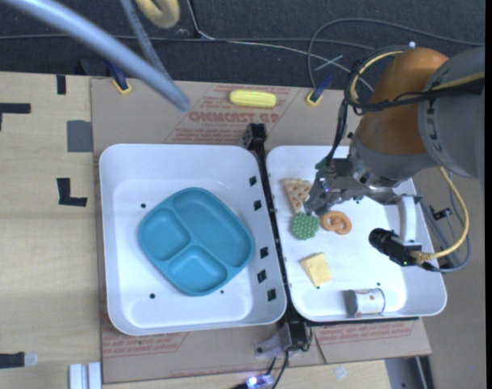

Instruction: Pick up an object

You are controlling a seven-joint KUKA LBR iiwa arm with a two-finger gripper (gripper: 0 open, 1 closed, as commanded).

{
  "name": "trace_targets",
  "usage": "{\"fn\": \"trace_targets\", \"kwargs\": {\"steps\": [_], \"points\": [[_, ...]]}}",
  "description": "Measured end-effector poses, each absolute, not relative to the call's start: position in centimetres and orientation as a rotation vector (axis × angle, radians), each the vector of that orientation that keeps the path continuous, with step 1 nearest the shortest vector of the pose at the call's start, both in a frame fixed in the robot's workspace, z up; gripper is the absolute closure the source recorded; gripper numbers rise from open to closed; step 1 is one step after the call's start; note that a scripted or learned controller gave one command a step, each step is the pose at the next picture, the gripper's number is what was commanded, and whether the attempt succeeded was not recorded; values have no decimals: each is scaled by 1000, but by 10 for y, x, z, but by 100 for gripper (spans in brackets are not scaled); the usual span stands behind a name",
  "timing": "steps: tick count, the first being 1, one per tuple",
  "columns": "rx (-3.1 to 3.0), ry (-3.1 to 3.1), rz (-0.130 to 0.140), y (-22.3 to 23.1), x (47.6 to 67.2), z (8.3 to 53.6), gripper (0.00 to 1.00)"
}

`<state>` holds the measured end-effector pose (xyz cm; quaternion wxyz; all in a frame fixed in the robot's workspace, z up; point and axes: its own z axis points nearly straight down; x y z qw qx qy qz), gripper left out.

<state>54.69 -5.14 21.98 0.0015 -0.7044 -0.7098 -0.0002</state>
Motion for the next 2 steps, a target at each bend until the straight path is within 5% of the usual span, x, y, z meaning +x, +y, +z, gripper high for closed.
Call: {"fn": "trace_targets", "kwargs": {"steps": [2], "points": [[-2214,-2226,4,56,549,216,100]]}}
